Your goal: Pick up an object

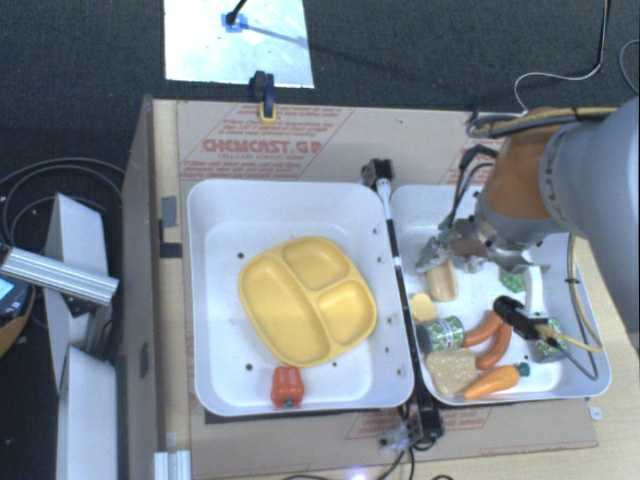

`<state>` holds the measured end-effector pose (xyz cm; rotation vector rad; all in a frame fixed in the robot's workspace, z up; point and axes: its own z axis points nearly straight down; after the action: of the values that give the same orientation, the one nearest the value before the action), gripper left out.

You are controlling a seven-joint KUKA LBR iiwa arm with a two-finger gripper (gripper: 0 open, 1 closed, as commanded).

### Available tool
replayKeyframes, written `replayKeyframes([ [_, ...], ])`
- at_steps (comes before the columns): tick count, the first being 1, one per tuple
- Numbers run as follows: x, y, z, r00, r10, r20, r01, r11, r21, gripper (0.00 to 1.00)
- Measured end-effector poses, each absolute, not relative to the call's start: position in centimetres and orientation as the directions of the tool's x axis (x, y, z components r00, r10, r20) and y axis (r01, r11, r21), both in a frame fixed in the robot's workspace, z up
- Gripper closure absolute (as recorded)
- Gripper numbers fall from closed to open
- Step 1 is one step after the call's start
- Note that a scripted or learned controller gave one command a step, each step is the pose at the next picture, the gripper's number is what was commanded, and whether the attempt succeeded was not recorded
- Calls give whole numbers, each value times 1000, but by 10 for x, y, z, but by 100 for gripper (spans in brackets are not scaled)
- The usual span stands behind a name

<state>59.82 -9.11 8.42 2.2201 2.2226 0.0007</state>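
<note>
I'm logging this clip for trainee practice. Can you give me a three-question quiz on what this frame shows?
1. True or false: the yellow divided plate lies in the right bin.
2. Which item shares the left bin with the plate? A) red pepper B) carrot C) small can
3. Fill in: the end effector is above the ____ bin.

Key
1. False; it lies in the left bin.
2. A; the pepper lies near the front wall, apart from the plate.
3. Right; it is above the bin's back part, near a pale tan piece.
</note>
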Motion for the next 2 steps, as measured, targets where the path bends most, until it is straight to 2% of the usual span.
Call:
replayKeyframes([
  [1, 583, -88, 84, 0, 1000, 0, 1000, 0, 0, 0],
  [2, 586, -87, 84, -2, 1000, 0, 1000, 2, 1, 0],
])
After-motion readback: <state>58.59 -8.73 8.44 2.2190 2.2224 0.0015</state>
